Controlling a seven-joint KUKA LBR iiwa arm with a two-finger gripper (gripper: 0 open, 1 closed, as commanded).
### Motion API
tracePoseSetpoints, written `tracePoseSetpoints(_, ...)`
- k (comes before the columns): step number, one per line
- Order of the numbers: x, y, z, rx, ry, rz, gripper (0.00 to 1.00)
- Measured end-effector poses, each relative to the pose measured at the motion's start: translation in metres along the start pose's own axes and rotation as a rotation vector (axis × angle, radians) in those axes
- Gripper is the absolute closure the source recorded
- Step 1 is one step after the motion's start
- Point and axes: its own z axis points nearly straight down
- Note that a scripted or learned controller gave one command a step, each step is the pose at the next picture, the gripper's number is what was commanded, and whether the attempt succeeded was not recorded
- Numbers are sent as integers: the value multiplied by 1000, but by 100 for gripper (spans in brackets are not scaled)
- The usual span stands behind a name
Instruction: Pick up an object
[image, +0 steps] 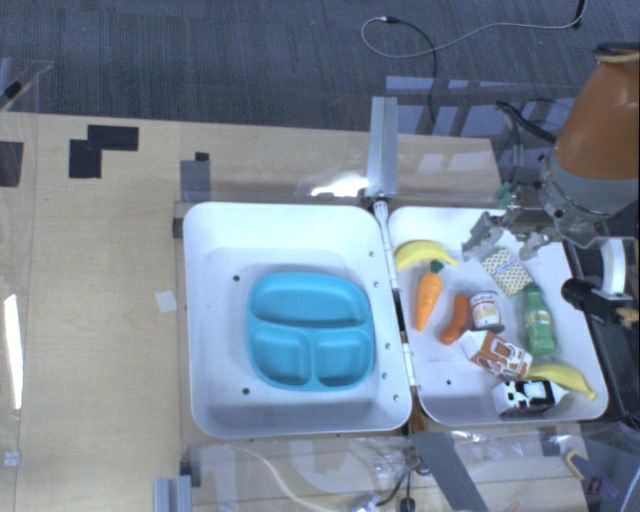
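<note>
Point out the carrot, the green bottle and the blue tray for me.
carrot (428, 297): camera view, middle of its orange body.
green bottle (539, 322): camera view, its label.
blue tray (308, 300): camera view, floor of its widest compartment.

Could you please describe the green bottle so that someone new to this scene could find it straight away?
Look in the right-hand white bin, the one crowded with toy food. Toward its right side lies the green bottle, between a small jar and the bin's right wall. It is the only green item there.

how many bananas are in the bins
2. One banana lies at the far left of the right bin, above the carrot. The other banana lies at its near right corner. More could hide under the arm.
</note>
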Motion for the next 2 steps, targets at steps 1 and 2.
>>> tracePoseSetpoints(1, 19, 26, 82, 2, 0, 168, 0)
tracePoseSetpoints(2, -8, 43, 177, -9, -1, 75, 0)
